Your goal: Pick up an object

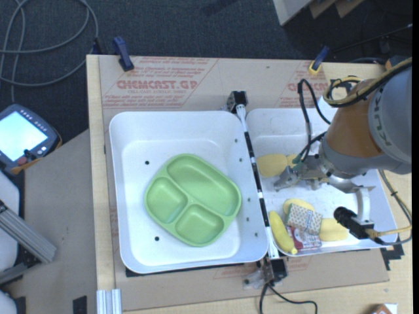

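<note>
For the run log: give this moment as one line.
arm: over right bin | gripper: low beside yellow toy, nothing seen held | left bin: green plate

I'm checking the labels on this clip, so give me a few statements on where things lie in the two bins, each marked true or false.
1. The green divided plate lies in the left bin. True.
2. The banana lies in the left bin beside the plate. False: it lies in the right bin, along the divider.
3. The tool is over the right bin. True.
4. The plate has two compartments. False: it has three.
</note>
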Action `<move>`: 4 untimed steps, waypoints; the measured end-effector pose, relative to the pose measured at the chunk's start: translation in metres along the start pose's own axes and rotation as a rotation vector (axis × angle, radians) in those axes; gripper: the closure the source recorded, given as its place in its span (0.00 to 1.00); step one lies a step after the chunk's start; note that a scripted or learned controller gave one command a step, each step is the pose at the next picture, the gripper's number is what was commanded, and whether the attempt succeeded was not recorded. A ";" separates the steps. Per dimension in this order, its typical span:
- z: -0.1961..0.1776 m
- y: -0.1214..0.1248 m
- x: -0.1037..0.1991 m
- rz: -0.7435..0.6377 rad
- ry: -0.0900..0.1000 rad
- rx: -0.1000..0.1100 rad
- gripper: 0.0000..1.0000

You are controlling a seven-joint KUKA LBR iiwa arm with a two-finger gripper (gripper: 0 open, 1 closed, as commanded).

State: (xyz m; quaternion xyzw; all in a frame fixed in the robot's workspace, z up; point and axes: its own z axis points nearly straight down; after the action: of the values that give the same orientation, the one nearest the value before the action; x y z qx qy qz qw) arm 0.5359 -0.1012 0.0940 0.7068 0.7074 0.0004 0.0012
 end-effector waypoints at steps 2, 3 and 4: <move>0.010 -0.057 0.010 0.001 0.002 0.003 0.00; 0.010 -0.057 0.008 0.001 0.002 0.003 0.00; -0.004 0.045 -0.029 0.000 0.000 0.001 0.00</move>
State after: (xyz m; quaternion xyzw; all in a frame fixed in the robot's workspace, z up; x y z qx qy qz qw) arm 0.5813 -0.1303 0.0986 0.7068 0.7074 0.0001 0.0007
